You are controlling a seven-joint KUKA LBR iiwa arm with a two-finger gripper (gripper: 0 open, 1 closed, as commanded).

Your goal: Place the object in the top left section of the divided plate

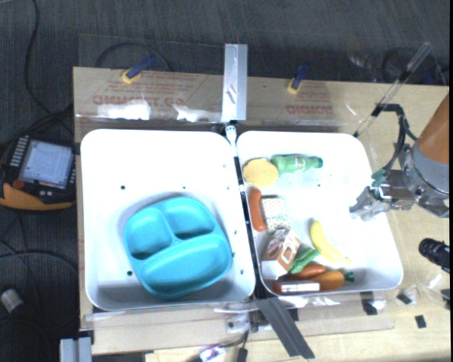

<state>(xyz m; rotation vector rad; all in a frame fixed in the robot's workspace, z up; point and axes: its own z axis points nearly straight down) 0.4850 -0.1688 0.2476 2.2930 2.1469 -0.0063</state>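
The plate (pixel 177 246) is blue with rounded corners, split into two small sections at the top and one large section below. It lies flat and slightly turned in the left bin, toward that bin's lower right, close to the wall between the bins. Its top left section (pixel 149 230) holds nothing.

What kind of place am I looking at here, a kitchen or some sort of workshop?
Most likely a robotics lab bench, not a kitchen. Two white bins sit side by side on a board; one holds a blue divided plate, the other toy foods such as a banana. The arm's gripper reaches in from the right.
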